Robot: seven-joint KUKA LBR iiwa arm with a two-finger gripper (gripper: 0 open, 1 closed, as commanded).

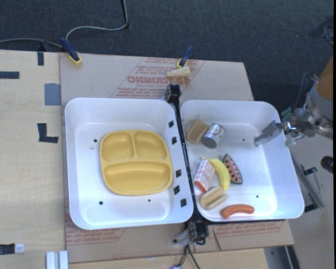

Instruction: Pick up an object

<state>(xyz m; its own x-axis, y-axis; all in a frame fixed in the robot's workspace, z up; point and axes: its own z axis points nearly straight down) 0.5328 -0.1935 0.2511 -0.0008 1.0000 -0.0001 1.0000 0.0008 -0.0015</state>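
Currently gripper [267,133] hangs at right bin's [291,175] 3 o'clock rim, jaws state unclear, risks clipping rim when descending.

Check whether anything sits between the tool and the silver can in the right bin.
Nothing visible does. The tool hangs over the right bin's right side, and bare white floor lies between it and the silver can, which touches the tan block on its far side.

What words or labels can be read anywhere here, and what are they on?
"CHEMCASTER" or close to it, in red capitals, blurred, on the cardboard sheet under the bins.
More red print around that word on the cardboard: too blurred to read.
Red and white packet in the right bin: it has markings, too small to read.
Can in the right bin: no legible label.
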